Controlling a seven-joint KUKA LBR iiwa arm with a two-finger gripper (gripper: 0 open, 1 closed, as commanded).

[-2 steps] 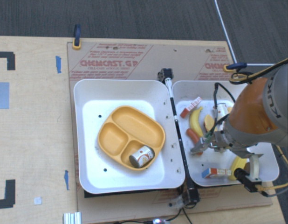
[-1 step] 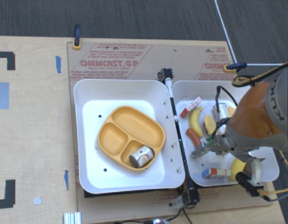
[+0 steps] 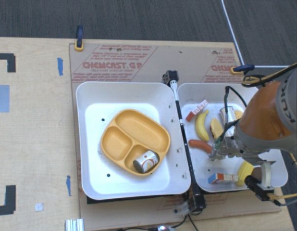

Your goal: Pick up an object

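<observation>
The right bin [image 3: 202, 166] holds several small items: a banana [image 3: 202, 124], a red sausage [image 3: 200, 145], a red and white packet [image 3: 196, 109], a yellow wedge [image 3: 216, 128], a small white box with red and blue ends [image 3: 223, 178] and a yellow piece [image 3: 245, 170]. My gripper [image 3: 216, 153] hangs low over the middle of this bin, just right of the sausage's end and below the yellow wedge. The orange wrist band covers the bin's right part. Nothing can be seen held in the gripper.
In the left bin [image 3: 83, 129] lies a yellow divided plate [image 3: 134, 129] with a small can [image 3: 146, 161] on its side in the lower compartment. A black rod [image 3: 179, 114] runs between the bins. Cables trail near the front edge.
</observation>
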